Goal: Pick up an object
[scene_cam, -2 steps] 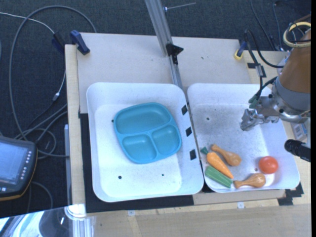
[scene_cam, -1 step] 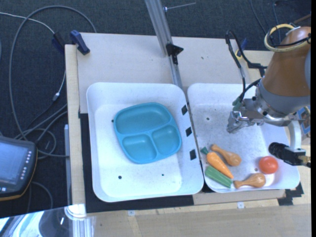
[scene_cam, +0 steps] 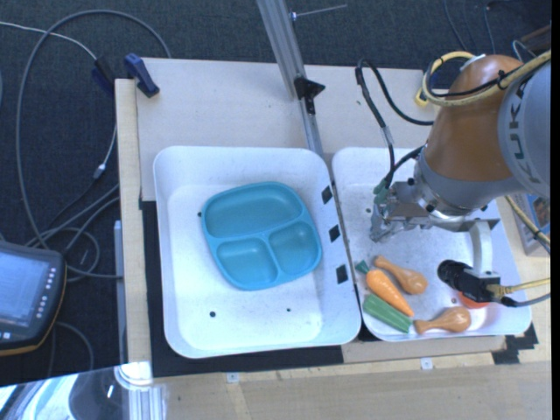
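Observation:
My gripper hangs over the left part of the right bin, its tips pointing down just above the toy food. Below it lie an orange carrot, a tan drumstick-like piece, a green piece and another tan piece near the bin's front edge. A small red object peeks out at the right. Nothing shows between the fingers.
The left bin holds a blue divided plate. A metal pole rises from the back between the bins. Cables run along the bench's back and off to the left.

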`<state>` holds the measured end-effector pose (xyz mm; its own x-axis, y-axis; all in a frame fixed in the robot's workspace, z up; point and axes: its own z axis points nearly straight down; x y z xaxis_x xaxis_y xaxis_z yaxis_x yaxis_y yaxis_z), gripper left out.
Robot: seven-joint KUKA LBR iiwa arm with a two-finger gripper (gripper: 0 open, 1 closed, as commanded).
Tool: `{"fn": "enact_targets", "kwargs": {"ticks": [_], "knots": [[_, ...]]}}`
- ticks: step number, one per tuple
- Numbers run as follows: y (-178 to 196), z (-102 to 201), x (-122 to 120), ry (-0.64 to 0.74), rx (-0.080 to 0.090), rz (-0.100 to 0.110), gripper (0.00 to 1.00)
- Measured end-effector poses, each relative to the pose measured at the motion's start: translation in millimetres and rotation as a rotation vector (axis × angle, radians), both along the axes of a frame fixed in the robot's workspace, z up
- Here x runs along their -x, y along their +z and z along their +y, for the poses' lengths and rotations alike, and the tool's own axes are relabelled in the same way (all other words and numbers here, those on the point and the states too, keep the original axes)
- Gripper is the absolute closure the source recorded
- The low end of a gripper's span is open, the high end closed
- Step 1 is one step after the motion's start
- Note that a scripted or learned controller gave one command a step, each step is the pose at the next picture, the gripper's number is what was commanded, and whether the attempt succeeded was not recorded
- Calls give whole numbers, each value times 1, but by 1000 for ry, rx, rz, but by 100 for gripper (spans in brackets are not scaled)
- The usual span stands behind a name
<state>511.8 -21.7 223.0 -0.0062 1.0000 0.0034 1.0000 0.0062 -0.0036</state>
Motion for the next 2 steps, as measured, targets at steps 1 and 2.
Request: {"fn": "enact_targets", "kwargs": {"ticks": [1, 2], "knots": [[13, 57, -2, 2, 0, -5, 100], [5, 104, -4, 0, 1, -3, 100]]}}
